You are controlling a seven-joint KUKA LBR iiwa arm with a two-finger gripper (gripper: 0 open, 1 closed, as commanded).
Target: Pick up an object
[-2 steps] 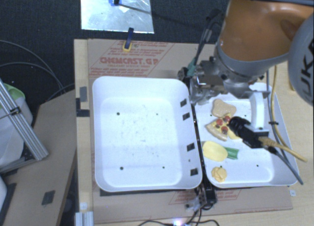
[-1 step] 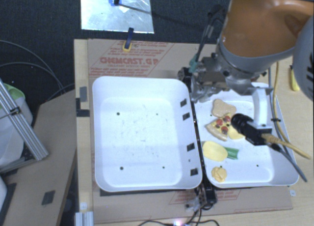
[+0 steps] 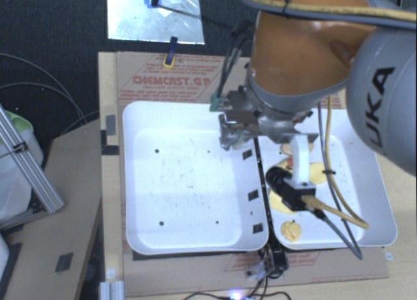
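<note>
Here's the gripper (image 3: 230, 137), hanging over the far right corner of the left-hand bin (image 3: 176, 181), and the big grey-and-orange arm (image 3: 306, 38) looms in from that bin's right. Pressed against the left-hand bin's right wall sits the second bin (image 3: 373, 188), holding a small round yellow piece (image 3: 291, 230) level with the left-hand bin's near edge and a pale yellow piece (image 3: 317, 173) further back. Cardboard (image 3: 163, 80) with red print pokes out behind the left-hand bin, and beyond that lies a shiny metal plate (image 3: 153, 5).
</note>
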